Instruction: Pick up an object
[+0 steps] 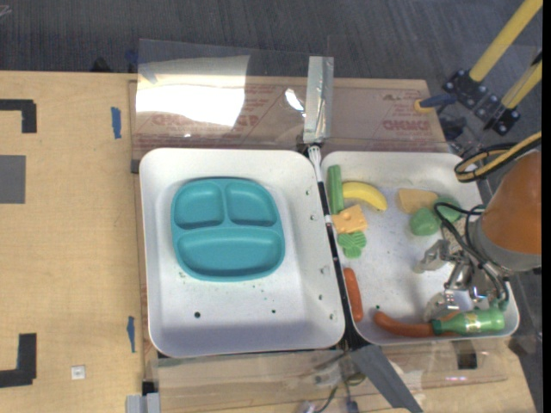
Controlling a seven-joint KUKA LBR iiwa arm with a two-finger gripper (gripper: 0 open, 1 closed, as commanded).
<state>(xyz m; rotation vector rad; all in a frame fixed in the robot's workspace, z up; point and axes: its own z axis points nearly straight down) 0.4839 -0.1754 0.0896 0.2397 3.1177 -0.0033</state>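
Right bin [405, 239]: tool [461, 291] hangs near its front-right corner.

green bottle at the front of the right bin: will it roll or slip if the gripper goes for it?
The green bottle lies on its side by the bin's front wall, so a nudge would probably roll it. It looks like smooth, glossy plastic, so it may slip. The red sausage at its cap end may block rolling that way. The gripper is just above it.
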